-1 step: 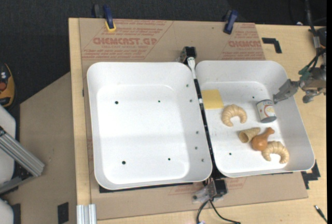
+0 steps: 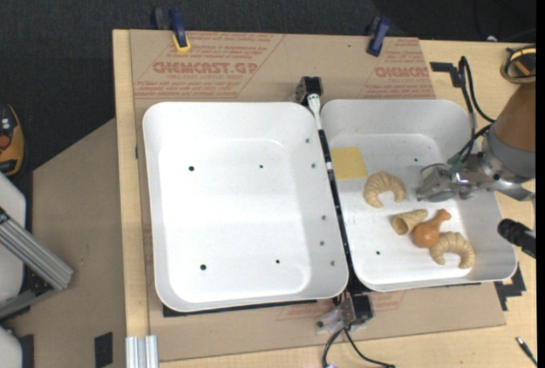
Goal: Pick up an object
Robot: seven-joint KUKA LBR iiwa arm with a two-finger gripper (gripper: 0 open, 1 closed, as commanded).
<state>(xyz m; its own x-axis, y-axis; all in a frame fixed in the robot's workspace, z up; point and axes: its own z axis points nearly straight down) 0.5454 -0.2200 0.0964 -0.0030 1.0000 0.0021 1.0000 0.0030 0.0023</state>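
My tool (image 2: 432,181) hangs low in the right bin (image 2: 400,115) — fingers' state I cannot tell. The upper croissant (image 2: 384,186) lies just left of it, well right of the yellow square (image 2: 348,162), its arc running left-right — nearest target.

From my remote station I see two bins side by side on the bench (image 2: 255,60), the left bin (image 2: 170,213) touching the right bin (image 2: 383,115) along their shared edge. Every object lies in the right bin. A flat square (image 2: 348,162) sits at about ten o'clock. A croissant (image 2: 383,187) lies just beside it toward four o'clock. A cone (image 2: 407,221) and a drumstick (image 2: 431,229) touch near centre; a second croissant (image 2: 453,248) lies at five o'clock. The gripper (image 2: 436,181) hangs at three o'clock.
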